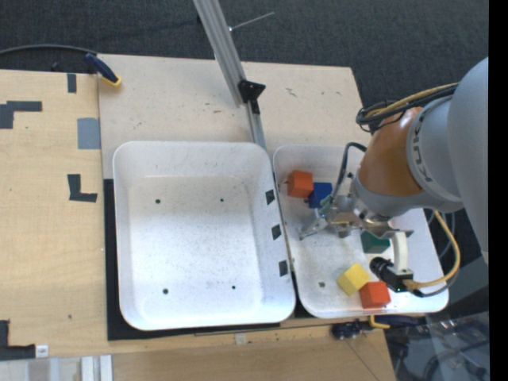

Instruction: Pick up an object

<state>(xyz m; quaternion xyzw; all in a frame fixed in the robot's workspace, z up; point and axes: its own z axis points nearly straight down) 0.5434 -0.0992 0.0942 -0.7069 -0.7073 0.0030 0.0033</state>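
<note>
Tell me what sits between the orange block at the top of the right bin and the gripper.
In the camera view, a blue block lies between the orange block and the gripper, touching the orange one.

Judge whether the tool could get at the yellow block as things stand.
Probably yes: the yellow block lies uncovered in the right bin, just below the tool; only a red block touches its far corner.
</note>
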